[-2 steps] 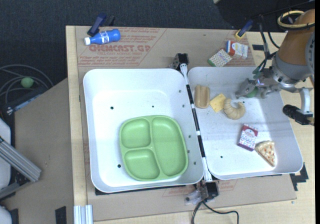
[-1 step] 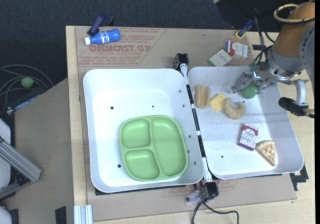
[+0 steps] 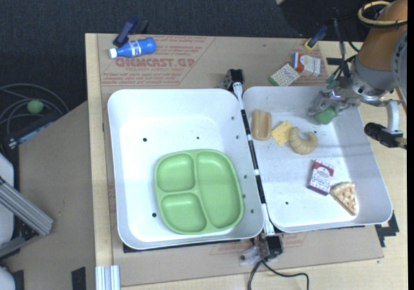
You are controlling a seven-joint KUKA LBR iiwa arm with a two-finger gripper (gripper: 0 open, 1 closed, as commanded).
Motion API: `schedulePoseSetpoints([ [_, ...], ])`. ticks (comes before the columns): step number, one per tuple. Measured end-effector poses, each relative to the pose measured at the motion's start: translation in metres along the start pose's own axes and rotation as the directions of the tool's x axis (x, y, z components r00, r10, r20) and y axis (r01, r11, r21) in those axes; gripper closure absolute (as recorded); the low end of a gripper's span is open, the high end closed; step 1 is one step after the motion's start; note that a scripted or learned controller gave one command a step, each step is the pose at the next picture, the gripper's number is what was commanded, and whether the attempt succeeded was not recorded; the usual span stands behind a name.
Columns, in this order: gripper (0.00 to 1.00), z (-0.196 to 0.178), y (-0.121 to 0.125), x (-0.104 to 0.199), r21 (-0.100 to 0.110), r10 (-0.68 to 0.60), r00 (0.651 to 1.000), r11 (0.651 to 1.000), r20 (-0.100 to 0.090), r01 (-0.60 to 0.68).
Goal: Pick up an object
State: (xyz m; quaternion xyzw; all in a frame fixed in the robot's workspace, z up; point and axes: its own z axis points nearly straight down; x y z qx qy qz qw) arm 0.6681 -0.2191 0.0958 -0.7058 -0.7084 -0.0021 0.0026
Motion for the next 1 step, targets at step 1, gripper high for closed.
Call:
schedulePoseSetpoints([
  [1, 1.00, -0.0609, 0.0000, 0.0606, -0.005, 0.001, 1.000, 1.000, 0.006, -0.001],
])
